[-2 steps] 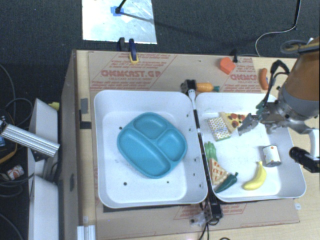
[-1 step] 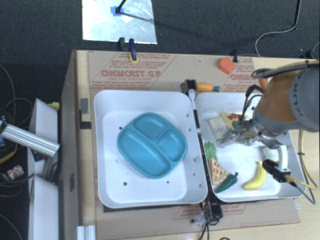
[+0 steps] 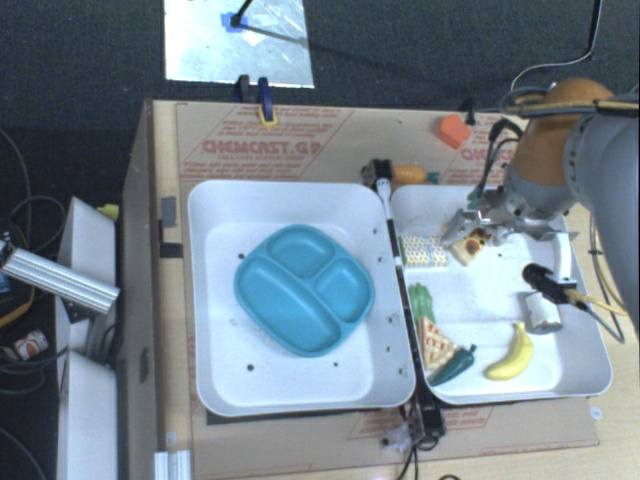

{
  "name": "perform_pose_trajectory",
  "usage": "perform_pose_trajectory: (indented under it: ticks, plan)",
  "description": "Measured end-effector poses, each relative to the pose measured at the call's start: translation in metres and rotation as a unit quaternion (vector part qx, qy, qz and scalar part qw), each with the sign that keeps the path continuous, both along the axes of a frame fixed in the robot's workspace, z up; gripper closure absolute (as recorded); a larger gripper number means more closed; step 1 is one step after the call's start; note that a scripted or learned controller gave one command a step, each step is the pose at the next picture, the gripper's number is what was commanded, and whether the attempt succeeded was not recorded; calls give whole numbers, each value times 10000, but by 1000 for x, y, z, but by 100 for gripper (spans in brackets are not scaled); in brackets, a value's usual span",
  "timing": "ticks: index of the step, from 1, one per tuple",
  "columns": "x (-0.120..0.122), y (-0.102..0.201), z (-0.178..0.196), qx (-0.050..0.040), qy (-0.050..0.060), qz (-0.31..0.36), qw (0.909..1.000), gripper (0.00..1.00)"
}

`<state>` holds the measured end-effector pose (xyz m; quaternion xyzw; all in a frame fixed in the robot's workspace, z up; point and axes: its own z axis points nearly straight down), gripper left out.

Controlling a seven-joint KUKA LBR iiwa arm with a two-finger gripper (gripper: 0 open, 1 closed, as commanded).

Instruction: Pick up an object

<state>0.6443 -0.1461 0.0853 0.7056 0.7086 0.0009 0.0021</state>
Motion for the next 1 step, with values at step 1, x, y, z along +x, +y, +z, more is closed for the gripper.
perform_pose_trajectory:
  ticks: [1]
  plan:
    - [1,0,12,5,-3,10,10000,100]
